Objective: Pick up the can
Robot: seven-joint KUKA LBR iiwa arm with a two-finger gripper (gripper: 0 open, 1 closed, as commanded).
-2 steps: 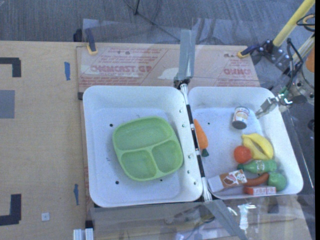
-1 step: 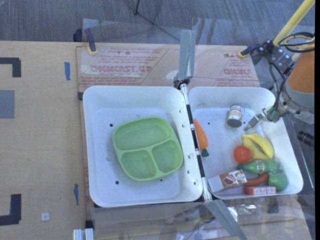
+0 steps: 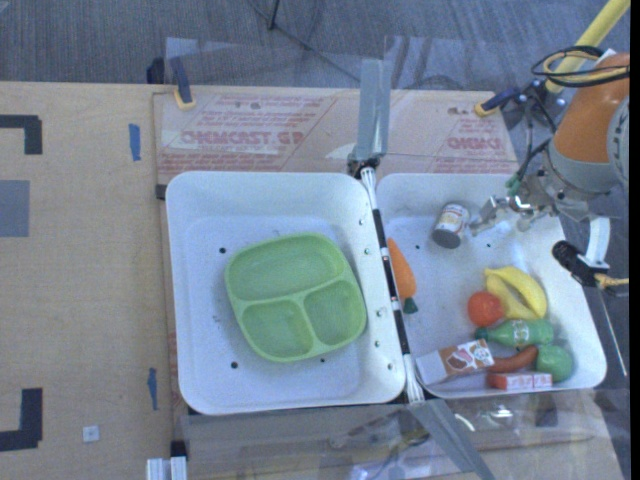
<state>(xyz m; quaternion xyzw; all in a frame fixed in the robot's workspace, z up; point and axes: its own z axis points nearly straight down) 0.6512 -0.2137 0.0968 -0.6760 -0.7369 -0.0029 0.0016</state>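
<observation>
Food clutter (image 3: pixel 510 343) at right bin's (image 3: pixel 425 193) near edge; can (image 3: pixel 450 225) w/ open room, gripper (image 3: pixel 492 215) just beside, prob. open

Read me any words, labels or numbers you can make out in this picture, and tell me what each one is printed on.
"CHEMCAST GP", roughly, in faint red letters on the clear sheet behind the left bin; the reading is uncertain.
The same red print on the sheet behind the right bin, cut off and too blurred to read.
Label on the can: too small to read.
Print on the small carton: too blurred to read.
</observation>
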